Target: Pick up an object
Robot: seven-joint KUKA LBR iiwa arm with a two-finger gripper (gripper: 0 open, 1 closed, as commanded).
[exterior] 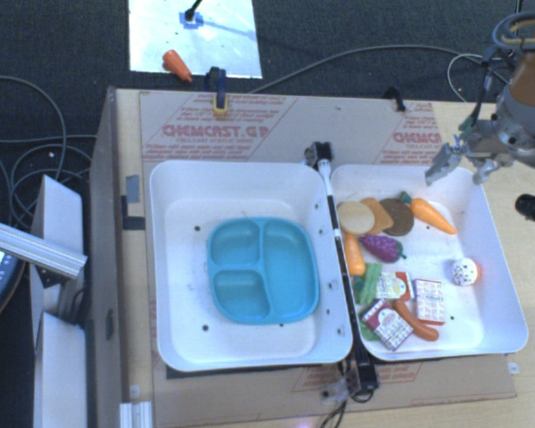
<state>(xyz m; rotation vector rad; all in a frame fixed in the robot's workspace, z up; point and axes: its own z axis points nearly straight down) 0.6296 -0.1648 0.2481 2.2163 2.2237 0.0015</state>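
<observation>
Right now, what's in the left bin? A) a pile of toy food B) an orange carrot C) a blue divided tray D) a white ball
C: the blue divided tray lies alone on the floor of the left bin, while the toy food, including the carrot and the white ball, sits in the right bin.

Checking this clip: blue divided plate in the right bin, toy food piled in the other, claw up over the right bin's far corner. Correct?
Not quite. The camera view shows the blue divided plate in the left bin; the toy food is piled in the right bin. The claw is indeed over the right bin's far corner.
</observation>
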